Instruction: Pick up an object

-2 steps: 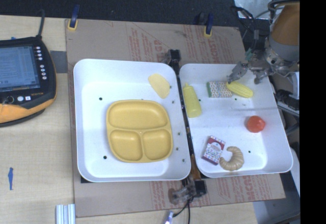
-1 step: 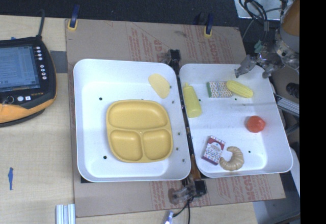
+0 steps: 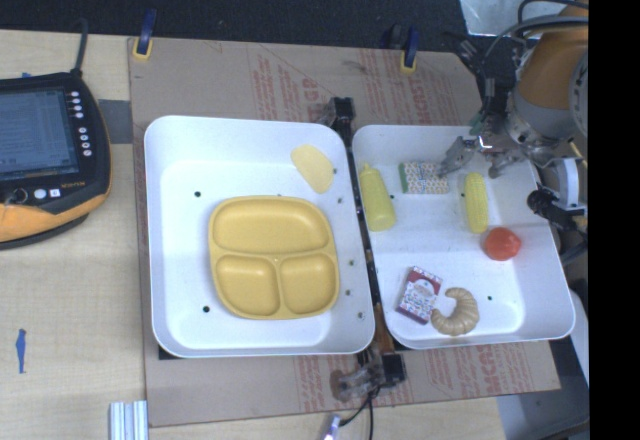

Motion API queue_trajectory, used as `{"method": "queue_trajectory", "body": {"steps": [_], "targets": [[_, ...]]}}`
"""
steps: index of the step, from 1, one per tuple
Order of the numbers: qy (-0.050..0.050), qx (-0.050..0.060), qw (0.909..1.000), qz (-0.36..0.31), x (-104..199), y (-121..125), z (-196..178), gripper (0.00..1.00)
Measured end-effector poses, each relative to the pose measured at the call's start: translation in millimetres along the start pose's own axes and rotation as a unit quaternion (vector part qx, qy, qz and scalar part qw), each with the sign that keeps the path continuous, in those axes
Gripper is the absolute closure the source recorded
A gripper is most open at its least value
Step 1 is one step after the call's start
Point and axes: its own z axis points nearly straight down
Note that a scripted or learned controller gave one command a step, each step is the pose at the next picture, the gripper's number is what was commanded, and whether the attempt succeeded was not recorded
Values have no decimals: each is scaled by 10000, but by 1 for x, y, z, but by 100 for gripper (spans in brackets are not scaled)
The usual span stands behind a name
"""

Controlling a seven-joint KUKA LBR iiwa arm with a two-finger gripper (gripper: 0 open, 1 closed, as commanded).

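My gripper [image 3: 478, 155] hangs over the far part of the right bin [image 3: 560, 313], its two fingers spread open with nothing between them. Just below it lies a yellow corn cob [image 3: 476, 201]. To its left sits a small green-and-white packet [image 3: 424, 177], and further left a yellow bottle-shaped toy [image 3: 377, 196] along the bin's left wall. A red tomato [image 3: 503, 244] rests near the right wall. A red carton [image 3: 420, 294] and a croissant [image 3: 456, 311] lie near the front.
The left bin [image 3: 170, 228] holds a yellow divided plate [image 3: 273, 256] and a pale yellow chip-shaped piece [image 3: 313, 167]. A tablet pendant [image 3: 45, 153] sits on the bench at far left. Clamps stand between the bins at back and front.
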Motion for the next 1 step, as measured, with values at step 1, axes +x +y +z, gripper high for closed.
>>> {"method": "queue_trajectory", "body": {"steps": [1], "targets": [[-11,-33,10000,17,12,-52,-35,0]]}}
